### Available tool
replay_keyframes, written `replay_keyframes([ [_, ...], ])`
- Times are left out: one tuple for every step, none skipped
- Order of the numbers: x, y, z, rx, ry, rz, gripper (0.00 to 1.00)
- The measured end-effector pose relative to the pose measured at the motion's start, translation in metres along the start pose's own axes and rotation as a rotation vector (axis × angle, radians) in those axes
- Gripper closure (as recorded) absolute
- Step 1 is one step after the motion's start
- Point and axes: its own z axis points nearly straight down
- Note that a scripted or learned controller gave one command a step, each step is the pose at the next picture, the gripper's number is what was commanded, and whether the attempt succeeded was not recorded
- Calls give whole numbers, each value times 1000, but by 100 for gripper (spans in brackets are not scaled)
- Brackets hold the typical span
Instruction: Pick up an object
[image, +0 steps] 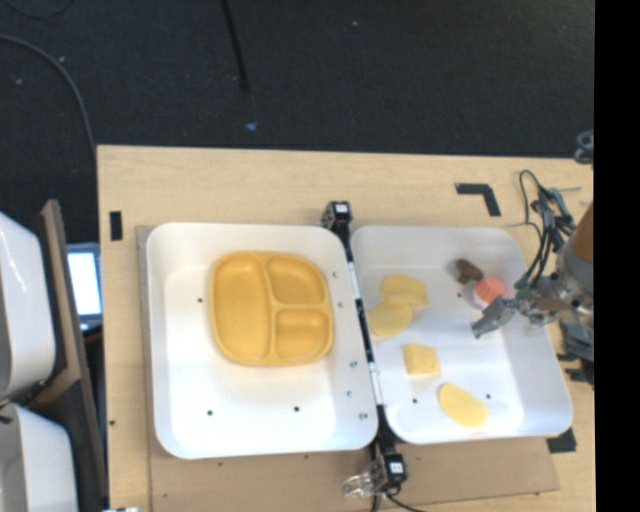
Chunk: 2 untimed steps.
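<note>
Gripper (492, 318) seen low over right bin (530, 400), beside pink piece (489, 291), finger state cannot be told, yellow tray (270, 307) set in left bin (180, 400)

4 yellow pieces (421, 359), 1 pink (489, 290), 1 brown (467, 269) in right bin (530, 400).

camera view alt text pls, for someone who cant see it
A grey arm's tool reaches from the right into the right bin, beside a small pink object and brown object. Four yellow pieces lie in that bin; the left bin holds a yellow divided tray.
</note>
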Motion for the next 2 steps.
replay_keyframes([
  [-3,4,44,-1,0,0,0],
  [-3,4,96,0,0,0,0],
])
